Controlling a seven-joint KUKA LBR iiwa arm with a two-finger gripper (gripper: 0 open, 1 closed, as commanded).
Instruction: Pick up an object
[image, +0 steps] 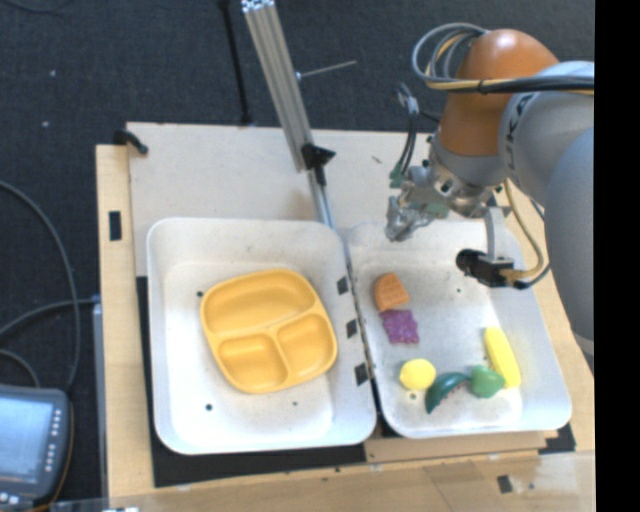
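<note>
The right bin (455, 262) holds several small toy foods: an orange piece (391, 292), a purple piece (401, 326), a yellow round one (417, 375), a dark green piece (444, 390) beside a green one (487, 382), and a yellow corn-like piece (501, 356). My gripper (400, 222) hangs over the back left corner of the right bin, above and behind the orange piece. I see nothing between its fingers.
The left bin (180, 260) holds a yellow divided tray (267, 328). A slanted aluminium post (285, 95) rises behind the bins, close to my gripper on its left. A black cable clip (487, 267) hangs off the arm over the right bin.
</note>
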